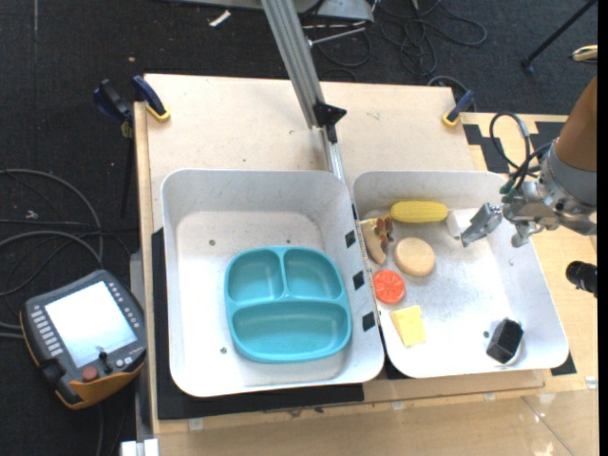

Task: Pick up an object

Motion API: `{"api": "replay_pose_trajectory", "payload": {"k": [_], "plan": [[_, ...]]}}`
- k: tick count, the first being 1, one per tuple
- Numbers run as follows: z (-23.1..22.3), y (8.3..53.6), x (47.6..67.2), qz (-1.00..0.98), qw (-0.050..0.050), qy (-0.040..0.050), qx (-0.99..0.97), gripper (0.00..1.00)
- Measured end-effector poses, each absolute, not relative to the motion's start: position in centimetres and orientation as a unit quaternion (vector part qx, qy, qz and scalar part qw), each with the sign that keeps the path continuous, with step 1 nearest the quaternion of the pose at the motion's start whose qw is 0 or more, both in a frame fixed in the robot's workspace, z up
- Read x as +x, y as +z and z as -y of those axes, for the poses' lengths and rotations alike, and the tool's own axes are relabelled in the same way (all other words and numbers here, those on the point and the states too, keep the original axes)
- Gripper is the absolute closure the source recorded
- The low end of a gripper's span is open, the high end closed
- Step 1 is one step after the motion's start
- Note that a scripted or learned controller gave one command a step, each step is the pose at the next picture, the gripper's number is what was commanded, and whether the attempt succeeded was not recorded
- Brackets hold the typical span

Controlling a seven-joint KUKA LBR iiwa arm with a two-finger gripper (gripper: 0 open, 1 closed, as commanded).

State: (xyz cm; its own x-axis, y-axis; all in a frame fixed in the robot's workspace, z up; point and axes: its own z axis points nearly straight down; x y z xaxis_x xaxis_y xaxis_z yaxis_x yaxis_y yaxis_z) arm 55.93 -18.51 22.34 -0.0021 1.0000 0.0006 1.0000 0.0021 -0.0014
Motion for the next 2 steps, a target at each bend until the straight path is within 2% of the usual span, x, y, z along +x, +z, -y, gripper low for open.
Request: {"api": "replay_pose_trajectory", "payload": {"k": [1, 2], "plan": [[18.5, 22.3, 55.9, 0.708, 0.001, 0.0003, -0.707, 0.00], [18.9, 16.3, 56.5, 0.707, 0.002, 0.0016, -0.707, 0.00]]}}
